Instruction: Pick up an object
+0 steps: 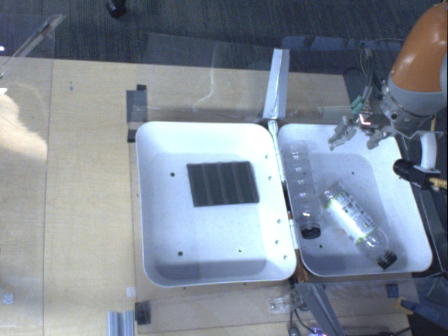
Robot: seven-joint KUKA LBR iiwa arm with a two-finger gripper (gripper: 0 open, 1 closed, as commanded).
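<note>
Nearest the lens, along the lower edge, lay the front rims of two shallow white bins set side by side on a pale wooden bench (70,222). Largest was the left bin (157,257), which held a dark ribbed rectangular pad (222,184) lying flat near its centre. Beside it, the right bin (413,254) contained two clear plastic bottles. One bottle with a green-tinted label (350,219) lay on its side, slanting from the bin's centre toward the lower right corner, its dark cap (387,260) at that corner. Another clear bottle (299,180) lay along the bin's left wall, its dark cap (310,232) toward the front; the two bottles were near one another but apart. Over the bin's far right corner hung the grey and orange arm (420,61), its gripper (355,133) with fingers spread apart and nothing between them, well clear of both bottles.
</note>
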